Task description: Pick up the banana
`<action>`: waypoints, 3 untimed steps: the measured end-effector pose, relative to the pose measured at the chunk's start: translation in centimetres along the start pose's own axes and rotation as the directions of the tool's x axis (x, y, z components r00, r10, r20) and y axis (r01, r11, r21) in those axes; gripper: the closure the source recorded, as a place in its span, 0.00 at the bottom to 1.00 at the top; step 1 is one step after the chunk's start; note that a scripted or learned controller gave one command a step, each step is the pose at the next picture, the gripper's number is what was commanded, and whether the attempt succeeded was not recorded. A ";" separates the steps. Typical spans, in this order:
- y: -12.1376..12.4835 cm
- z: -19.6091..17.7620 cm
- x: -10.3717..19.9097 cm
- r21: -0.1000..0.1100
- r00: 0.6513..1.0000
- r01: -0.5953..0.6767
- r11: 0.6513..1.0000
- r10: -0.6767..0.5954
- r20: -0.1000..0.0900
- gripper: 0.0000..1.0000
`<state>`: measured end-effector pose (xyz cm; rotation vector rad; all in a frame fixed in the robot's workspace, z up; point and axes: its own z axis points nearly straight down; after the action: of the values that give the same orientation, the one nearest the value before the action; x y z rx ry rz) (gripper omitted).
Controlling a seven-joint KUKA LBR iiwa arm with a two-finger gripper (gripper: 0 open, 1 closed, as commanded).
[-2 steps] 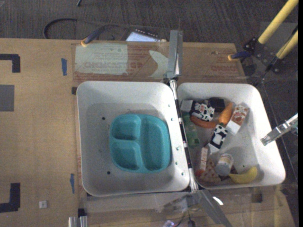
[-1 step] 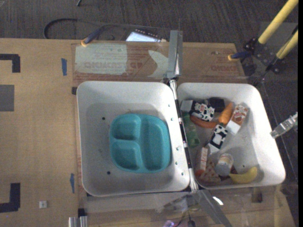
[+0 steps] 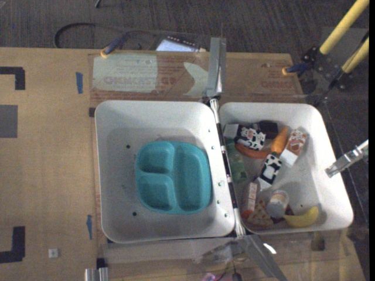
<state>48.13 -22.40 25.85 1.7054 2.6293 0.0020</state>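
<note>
Banana lay in the right bin, in the bin's near right corner, close to the tabletop's front edge. Nothing gripped it. Just beside its left end stood a small round can; packets sat further left along the near wall.

The hand sat at the right bin's right rim, well apart from the banana and above it. Too little of it showed, so I couldn't tell you if it was spread or pressed together.

My read for the approach: you wanted to come down over the fruit's middle, pinching across its short width rather than along its length. Corner walls left little room on the right and near sides, so you needed to stay off the rim. Watch the can; a wide approach could clip it.

Banana looked yellow, short, curved, lying flat, with a darker tip at its left end. Likely a toy, smooth and firm, so it could slip under an off-centre pinch.
</note>
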 end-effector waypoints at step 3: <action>0.2 2.6 0.7 0.007 0.847 -0.531 0.847 0.531 -0.001 0.00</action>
<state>48.04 -21.72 23.23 2.3705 2.0596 -0.0002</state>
